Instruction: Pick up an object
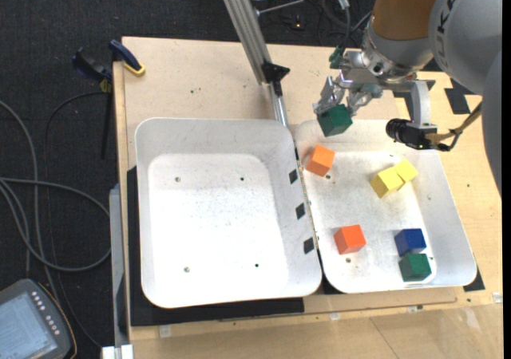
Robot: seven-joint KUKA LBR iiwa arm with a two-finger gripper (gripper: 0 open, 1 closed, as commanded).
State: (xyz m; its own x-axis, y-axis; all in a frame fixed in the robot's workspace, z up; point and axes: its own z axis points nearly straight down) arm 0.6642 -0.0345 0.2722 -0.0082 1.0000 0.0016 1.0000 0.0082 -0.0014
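Gripper (338, 107) closed on a green block (334, 120), raised over the right bin's (447, 214) far edge; an orange block (320, 160) lies just below.

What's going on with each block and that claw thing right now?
gripper: shut on green block, raised over the right bin
green block: held, lifted
orange block: resting in right bin
yellow blocks: resting, touching
red-orange block: resting
blue block: resting
dark green block: resting beside blue
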